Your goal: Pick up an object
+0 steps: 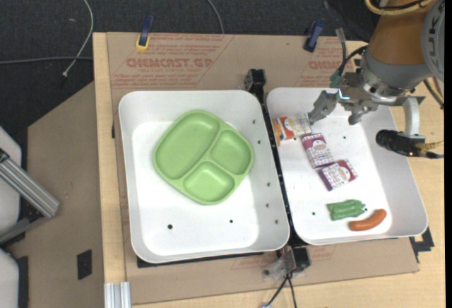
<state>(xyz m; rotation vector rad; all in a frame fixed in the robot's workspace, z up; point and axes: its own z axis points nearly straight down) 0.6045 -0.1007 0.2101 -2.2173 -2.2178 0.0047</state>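
My gripper (340,108) hangs over the back part of the right bin (395,193), its two grey fingers spread apart with nothing between them. Just left of and below it lie an orange-and-white packet (288,128) and two purple-and-white packets (318,150) (336,174). Near the bin's front edge rest a green toy pepper (345,210) and an orange sausage-shaped toy (367,220). The left bin (138,158) holds a green three-compartment plate (203,156).
The grey arm with its orange band (399,31) reaches in from the upper right. A black handle-like part (399,140) sticks out over the right bin's right side. Both bins sit on a cardboard sheet (106,123) with blue clamps at the back.
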